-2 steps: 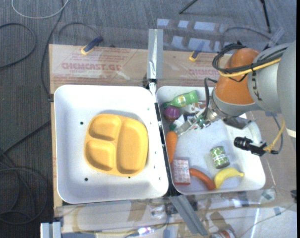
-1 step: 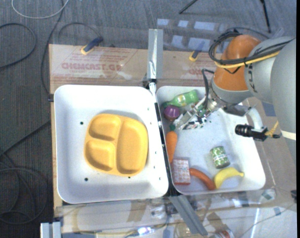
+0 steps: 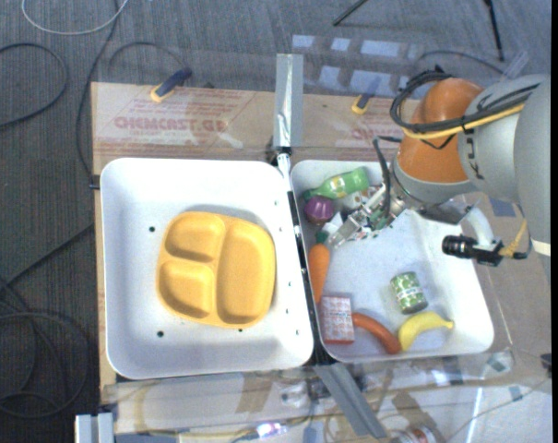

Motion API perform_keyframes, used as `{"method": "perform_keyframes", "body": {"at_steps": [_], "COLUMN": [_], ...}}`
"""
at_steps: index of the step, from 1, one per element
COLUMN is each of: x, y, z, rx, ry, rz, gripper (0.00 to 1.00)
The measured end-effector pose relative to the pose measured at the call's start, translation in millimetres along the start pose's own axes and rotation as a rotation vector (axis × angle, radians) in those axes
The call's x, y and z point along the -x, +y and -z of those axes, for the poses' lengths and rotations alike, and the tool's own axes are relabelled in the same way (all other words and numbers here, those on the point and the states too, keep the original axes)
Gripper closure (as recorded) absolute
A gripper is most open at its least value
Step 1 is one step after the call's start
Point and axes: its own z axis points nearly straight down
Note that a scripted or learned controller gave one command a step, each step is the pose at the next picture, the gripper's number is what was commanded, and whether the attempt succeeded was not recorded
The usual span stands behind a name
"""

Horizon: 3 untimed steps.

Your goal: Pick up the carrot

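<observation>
Carrot [image 3: 318, 268] against right bin's [image 3: 472, 335] left wall, upright in view; gripper [image 3: 345, 232] just above its top end, jaw state indiscernible; purple onion [image 3: 318, 209] adjacent.

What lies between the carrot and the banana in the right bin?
In the camera view, between the carrot and the banana lie a small red-and-white packet and an orange-red sausage-shaped item, which touches the banana's end.

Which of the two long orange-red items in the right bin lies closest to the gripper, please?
The carrot, lying lengthwise against the right bin's left wall, just below the gripper. The redder sausage-like piece sits farther off beside the banana.
</observation>
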Motion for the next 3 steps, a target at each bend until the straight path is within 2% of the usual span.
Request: {"method": "perform_keyframes", "body": {"at_steps": [1, 2, 3], "x": [-1.5, 28.6, 8.4], "y": [-10.1, 36.2, 5.9], "z": [0.4, -2.9, -0.8], "rx": [0.014, -0.027, 0.007], "ry": [0.001, 0.027, 0.005], "rz": [-0.014, -0.339, -0.272], "gripper": [0.0, 0.0, 0.0]}}
